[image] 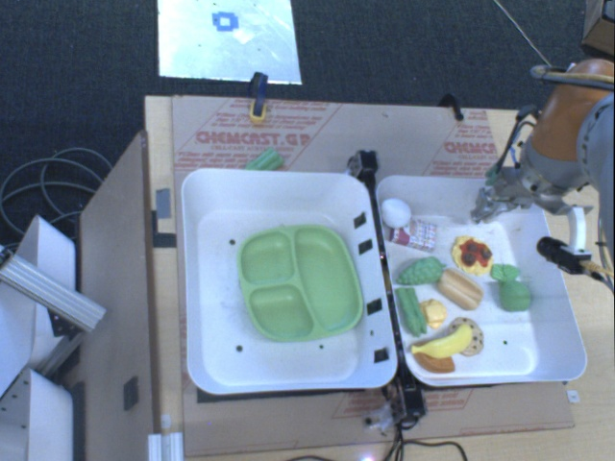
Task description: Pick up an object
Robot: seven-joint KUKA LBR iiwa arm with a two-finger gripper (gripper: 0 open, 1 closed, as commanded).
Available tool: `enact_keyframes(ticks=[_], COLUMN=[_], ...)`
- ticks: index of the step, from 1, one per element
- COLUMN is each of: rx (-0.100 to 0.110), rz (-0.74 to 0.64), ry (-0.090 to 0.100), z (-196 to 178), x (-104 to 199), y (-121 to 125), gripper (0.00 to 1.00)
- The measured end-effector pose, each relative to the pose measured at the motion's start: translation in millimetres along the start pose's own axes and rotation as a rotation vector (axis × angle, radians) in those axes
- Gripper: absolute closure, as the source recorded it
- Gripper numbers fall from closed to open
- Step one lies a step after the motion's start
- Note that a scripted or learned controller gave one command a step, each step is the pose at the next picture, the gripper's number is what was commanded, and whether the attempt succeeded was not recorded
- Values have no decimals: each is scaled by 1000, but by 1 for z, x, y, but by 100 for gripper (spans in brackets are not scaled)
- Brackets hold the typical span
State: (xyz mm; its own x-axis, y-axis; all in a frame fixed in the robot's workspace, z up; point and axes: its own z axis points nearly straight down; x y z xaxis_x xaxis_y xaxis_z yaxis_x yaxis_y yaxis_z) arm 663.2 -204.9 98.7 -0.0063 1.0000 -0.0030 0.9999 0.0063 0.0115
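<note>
The gripper (pixel 490 205) of a grey arm with an orange band is seen lowered over the far part of the right bin (pixel 557 353), reached in from the right. Whether it is released or clenched cannot be told from above, and nothing is seen held by it. Toy foods are spread across the right bin: a white egg (pixel 396 211) at its far left corner, a red-and-white packet (pixel 421 232) just beside it, and a small pizza (pixel 473 253) near the gripper but apart from it. Closer to the front are found a leafy green piece (pixel 421 272), a hot dog (pixel 459 288), a green pepper (pixel 513 294), a green pod (pixel 410 309) along the divider, a yellow piece (pixel 434 311), a banana (pixel 452 340) and a cookie (pixel 473 344) touching the banana. In the left bin (pixel 216 257) a green compartment tray (pixel 300 282) is laid flat. Both bins are borne on the counter (pixel 317 128).
</note>
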Motion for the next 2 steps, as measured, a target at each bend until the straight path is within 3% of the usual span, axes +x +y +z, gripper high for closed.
enact_keyframes(ticks=[1, 2], rx=[1, 5], rz=[-1, 8], ry=[0, 2], z=[1, 11], x=[0, -1], y=[0, -53], gripper=[0, 0])
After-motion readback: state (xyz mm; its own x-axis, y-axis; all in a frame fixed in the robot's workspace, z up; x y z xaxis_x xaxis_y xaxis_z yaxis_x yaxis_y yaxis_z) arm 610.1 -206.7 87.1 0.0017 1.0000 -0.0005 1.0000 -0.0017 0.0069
